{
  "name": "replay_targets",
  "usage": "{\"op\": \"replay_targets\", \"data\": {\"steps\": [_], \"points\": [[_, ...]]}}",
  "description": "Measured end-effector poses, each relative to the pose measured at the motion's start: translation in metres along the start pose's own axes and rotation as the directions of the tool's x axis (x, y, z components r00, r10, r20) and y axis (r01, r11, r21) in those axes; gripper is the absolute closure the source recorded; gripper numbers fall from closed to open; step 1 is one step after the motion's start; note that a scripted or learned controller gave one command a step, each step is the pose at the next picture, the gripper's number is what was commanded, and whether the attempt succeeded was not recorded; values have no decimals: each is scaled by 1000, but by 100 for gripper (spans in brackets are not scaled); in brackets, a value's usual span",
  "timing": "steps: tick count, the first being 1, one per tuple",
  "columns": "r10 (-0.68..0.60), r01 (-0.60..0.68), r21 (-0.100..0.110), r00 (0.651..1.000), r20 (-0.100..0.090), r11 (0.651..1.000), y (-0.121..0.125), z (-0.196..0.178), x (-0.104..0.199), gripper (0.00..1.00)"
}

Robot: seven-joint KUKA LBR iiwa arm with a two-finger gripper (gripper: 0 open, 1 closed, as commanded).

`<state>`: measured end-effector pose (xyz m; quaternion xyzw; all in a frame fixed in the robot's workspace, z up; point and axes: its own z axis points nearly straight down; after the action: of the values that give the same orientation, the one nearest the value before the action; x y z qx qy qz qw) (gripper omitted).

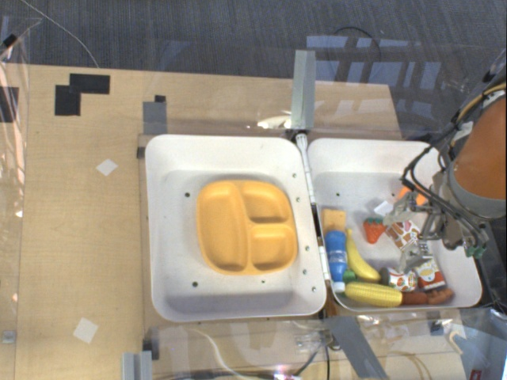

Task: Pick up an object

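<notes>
My gripper (417,240) hangs low over the right part of the right bin (356,165), below the grey arm and its orange band (479,157). Directly under and beside it lies a small printed carton (402,232). More toy food lies in the same bin: a red strawberry (374,229), a blue bottle (337,252), a banana (361,264), a corn cob (372,294), a tan block (334,218), two more small cartons (404,278) (428,274) and a brown sausage (434,296). Whether anything sits in the gripper is hidden.
The left bin (170,212) holds a yellow divided plate (244,226). A grey post (303,93) stands behind the ridge between the bins. Cables loop off the arm at the right. Black tape marks (79,92) lie on the wooden bench at the far left.
</notes>
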<state>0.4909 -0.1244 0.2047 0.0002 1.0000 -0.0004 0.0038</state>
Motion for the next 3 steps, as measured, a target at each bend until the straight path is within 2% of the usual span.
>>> {"op": "replay_targets", "data": {"steps": [1, 2, 3], "points": [[540, -540, -4, 841, 6, 841, 31, 110, 1, 0], [555, -554, -5, 832, 12, 832, 39, 112, -39, 0], [532, -532, -7, 846, 11, 846, 13, 112, -43, 0]]}}
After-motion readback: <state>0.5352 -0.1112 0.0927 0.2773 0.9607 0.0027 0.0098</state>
